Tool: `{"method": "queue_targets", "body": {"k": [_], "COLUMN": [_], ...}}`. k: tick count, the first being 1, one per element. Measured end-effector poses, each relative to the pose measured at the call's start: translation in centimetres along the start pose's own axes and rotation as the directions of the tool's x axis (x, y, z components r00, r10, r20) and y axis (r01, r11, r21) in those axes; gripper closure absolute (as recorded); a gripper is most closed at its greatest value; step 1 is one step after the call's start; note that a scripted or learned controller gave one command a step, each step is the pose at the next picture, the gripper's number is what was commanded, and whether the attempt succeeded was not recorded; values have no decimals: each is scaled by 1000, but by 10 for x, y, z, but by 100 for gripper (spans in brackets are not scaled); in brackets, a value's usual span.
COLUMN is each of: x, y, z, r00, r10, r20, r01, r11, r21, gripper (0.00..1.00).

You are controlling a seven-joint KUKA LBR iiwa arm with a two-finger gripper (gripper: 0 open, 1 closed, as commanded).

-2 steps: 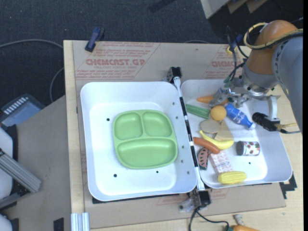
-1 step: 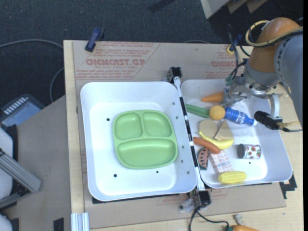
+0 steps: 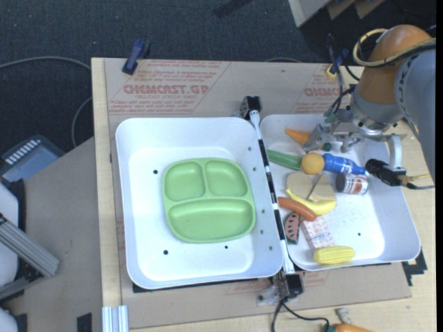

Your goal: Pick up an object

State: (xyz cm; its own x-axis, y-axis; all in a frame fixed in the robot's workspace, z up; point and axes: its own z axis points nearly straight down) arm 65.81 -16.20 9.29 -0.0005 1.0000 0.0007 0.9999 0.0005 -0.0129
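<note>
While the yellow corn cob [image 3: 334, 255] sits clear at the near rim of the right white bin [image 3: 394, 237], the stuff behind it is a jumble: a pink wrapped packet [image 3: 318, 232], a watermelon slice [image 3: 291, 227], an orange hot dog [image 3: 296, 208] and a banana [image 3: 320, 203] lying on a tan bread slice [image 3: 308, 184]. Further back are a small can [image 3: 351, 184], a blue bottle [image 3: 342, 164], a yellow ball [image 3: 312, 162], a green stick [image 3: 284, 159] and an orange carrot piece [image 3: 299, 136]. The left white bin [image 3: 138, 185] holds a green divided plate [image 3: 208, 200], and the gripper [image 3: 337, 135] hangs over the right bin's far end, too cluttered with cables to say if it's open or grasping anything.
</note>
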Motion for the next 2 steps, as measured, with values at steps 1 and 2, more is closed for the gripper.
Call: {"method": "queue_targets", "body": {"k": [1,2], "x": [61,64], "y": [-40,1], "z": [7,9], "r00": [1000,1000], "r10": [0,1], "r20": [0,0], "r01": [0,-1], "r11": [1000,1000], "r21": [-16,-7], "gripper": [0,0]}}
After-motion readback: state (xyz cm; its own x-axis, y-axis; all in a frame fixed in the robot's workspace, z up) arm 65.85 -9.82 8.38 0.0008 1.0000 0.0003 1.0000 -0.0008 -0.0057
